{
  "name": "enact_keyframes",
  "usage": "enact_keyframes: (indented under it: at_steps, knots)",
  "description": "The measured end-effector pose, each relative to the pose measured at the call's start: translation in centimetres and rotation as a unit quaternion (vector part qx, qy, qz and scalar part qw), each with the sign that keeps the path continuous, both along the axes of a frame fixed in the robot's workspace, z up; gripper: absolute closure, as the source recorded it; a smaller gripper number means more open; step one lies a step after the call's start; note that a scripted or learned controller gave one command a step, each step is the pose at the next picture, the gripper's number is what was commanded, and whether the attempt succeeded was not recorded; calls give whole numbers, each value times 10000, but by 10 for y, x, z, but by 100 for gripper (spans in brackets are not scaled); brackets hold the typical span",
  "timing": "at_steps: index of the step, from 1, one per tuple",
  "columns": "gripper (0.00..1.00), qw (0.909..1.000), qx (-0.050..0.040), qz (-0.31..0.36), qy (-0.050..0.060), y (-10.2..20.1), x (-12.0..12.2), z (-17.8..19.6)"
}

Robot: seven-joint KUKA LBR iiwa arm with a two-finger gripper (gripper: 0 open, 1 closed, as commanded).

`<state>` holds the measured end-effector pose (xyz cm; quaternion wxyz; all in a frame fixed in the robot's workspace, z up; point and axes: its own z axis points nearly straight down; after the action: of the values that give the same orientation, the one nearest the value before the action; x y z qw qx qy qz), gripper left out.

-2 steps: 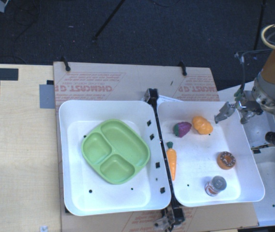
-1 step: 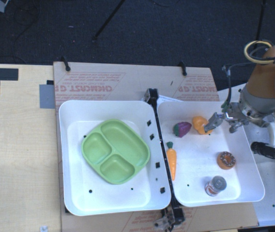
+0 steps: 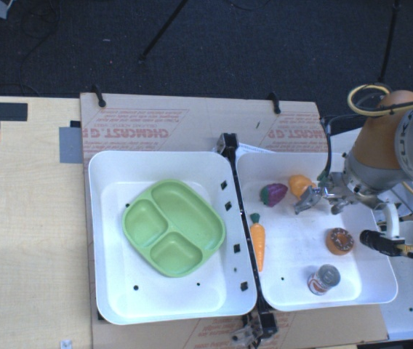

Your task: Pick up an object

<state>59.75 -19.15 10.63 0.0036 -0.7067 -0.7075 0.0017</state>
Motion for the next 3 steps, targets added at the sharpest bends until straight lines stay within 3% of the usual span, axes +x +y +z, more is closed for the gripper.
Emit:
enact_keyframes:
  at_steps: [1, 2, 3]
  knots:
    - [0, 10000, -8, 0, -17, 2, 0, -20]
    - [100, 10000, -8, -2, -16, 1, 0, -9]
    - [100, 10000, -18, -22, -48, -2, -9, 42]
